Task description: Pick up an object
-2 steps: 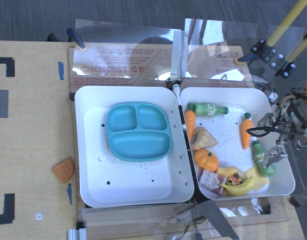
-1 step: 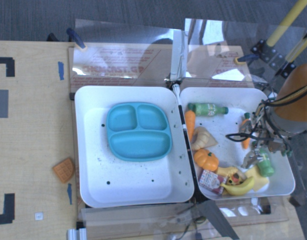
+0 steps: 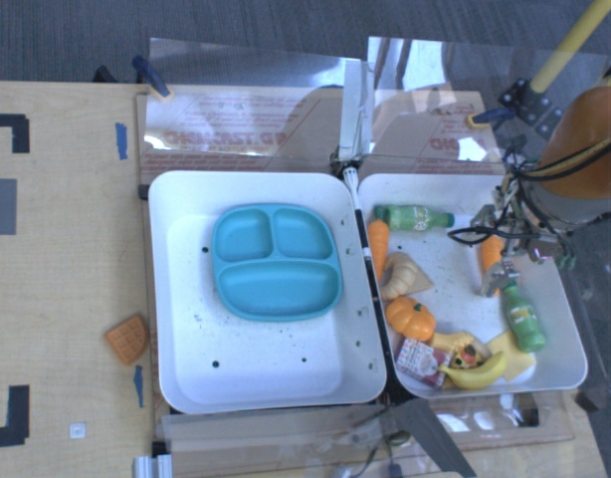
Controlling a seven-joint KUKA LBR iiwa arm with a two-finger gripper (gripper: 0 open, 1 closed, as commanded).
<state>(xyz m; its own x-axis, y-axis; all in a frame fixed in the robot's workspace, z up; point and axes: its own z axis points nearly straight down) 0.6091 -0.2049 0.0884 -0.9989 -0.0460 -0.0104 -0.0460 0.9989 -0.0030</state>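
Bottle (image 3: 523, 319) lies just below the gripper (image 3: 501, 275) in the right bin (image 3: 574, 366). Whether the claw is open cannot be told. It should drop squarely astride the bottle before closing.

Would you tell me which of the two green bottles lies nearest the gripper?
The green bottle by the right bin's right wall, just below the gripper; the other green bottle lies along the far wall.

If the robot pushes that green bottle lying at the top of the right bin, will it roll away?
Probably. The green bottle lies on its side and looks round, so a nudge could roll it. It looks like smooth plastic, so maybe slippery. The carrot beside it might stop it.
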